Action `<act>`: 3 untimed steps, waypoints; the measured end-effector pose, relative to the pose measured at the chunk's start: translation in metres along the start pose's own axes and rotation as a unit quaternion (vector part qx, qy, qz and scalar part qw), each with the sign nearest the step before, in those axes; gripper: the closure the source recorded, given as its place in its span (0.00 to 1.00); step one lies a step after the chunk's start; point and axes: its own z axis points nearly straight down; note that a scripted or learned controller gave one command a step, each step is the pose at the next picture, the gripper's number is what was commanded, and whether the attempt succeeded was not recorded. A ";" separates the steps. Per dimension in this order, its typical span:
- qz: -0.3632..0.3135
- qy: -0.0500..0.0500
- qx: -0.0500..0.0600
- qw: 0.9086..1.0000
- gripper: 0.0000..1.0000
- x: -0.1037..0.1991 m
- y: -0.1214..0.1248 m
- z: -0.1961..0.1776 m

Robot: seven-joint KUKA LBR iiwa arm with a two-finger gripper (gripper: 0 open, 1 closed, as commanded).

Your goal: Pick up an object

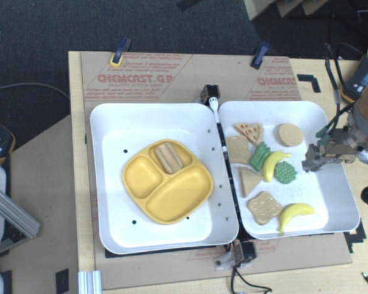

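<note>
While the gripper (311, 163) hovers at the right bin's (331, 216) edge, grasp unclear, the nearest banana (273, 163) lies just left, long axis slanting up-right.

Both white bins (104, 164) look like smooth, faintly glossy plastic. The yellow divided plate (172, 195) is matt plastic. The bench (172, 72) is covered in printed brown cardboard-like paper.

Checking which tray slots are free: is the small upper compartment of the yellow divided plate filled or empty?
Filled. A tan ridged food piece lies in the upper right compartment of the yellow divided plate, in the left bin.
</note>
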 end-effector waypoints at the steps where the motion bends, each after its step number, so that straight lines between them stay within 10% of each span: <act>1: -0.006 0.000 -0.006 1.000 1.00 0.023 0.088 0.025; 2: -0.006 0.001 -0.007 1.000 1.00 0.059 0.038 -0.058; 3: -0.003 0.001 -0.001 1.000 1.00 0.039 0.007 -0.026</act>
